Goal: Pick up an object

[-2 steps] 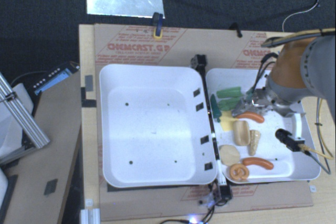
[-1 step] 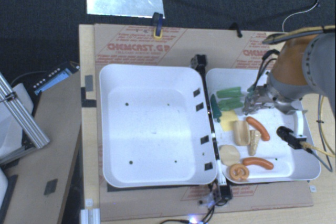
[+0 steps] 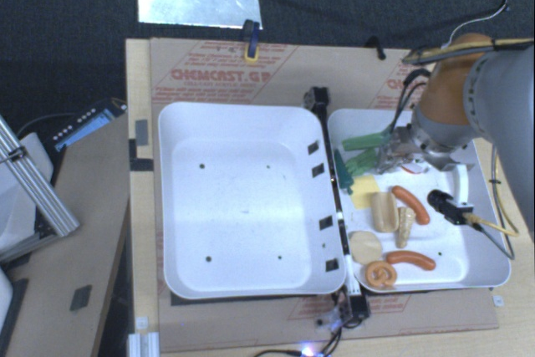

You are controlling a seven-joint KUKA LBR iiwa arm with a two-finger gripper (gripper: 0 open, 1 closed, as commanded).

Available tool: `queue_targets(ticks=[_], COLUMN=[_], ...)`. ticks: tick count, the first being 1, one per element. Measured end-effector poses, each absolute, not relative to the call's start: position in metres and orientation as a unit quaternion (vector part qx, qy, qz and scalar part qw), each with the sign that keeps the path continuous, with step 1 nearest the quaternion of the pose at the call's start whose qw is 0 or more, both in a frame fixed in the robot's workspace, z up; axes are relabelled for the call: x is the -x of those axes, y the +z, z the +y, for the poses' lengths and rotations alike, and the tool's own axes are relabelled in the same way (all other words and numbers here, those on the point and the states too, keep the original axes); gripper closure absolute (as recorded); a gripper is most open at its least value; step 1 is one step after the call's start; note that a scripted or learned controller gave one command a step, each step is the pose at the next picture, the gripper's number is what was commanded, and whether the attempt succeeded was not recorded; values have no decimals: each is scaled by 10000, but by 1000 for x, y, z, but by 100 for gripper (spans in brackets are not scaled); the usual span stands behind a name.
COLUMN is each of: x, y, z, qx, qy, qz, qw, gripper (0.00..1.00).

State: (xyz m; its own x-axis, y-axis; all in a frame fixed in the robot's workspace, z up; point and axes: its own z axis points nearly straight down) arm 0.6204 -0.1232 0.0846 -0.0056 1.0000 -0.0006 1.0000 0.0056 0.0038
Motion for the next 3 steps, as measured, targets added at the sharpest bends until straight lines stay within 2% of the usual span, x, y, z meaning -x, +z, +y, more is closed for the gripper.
queue_targets(ticks=[1, 2, 3], x=[-572, -605, -669], y=[84, 191, 185], z=[-88, -26, 15], qx=[-7061, -7030, -7038], qy=[0, 61, 33], qz=[7082, 7112, 7104], qw=[-13, 43, 21], gripper=[100, 100, 100])
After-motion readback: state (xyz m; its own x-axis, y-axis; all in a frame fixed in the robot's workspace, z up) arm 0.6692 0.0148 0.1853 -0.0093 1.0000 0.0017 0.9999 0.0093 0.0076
